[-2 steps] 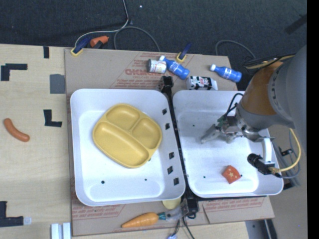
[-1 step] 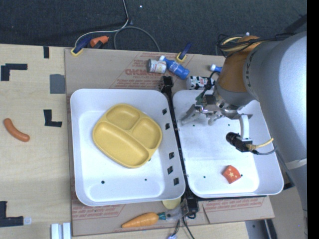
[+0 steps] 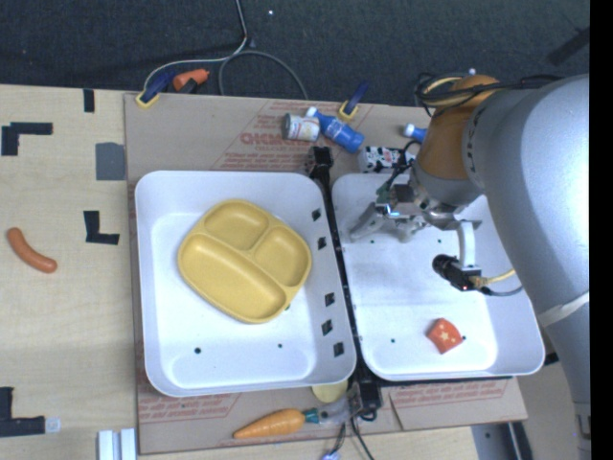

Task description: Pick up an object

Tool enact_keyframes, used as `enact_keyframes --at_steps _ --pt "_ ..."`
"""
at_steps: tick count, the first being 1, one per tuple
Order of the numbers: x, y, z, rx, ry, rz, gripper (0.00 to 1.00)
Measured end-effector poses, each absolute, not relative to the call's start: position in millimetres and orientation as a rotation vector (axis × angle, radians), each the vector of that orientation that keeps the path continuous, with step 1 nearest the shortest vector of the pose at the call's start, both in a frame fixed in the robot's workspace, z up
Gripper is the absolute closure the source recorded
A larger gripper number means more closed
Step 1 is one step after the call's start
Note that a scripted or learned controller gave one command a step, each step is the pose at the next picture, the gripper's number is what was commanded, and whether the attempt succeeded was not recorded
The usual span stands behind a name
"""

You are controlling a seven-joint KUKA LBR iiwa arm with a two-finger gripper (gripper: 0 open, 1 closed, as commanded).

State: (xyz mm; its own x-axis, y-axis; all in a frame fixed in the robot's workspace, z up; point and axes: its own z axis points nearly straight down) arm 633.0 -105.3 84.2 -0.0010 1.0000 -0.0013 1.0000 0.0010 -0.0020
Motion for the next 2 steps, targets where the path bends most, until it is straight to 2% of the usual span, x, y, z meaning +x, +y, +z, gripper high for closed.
enact_keyframes --at_steps 1,2 --pt "664.4 -100.8 85.3 -2.22 -2.226 -0.001 0.0" --pt "660.3 -99.5 85.5 -2.223 -2.226 0.001 0.0"
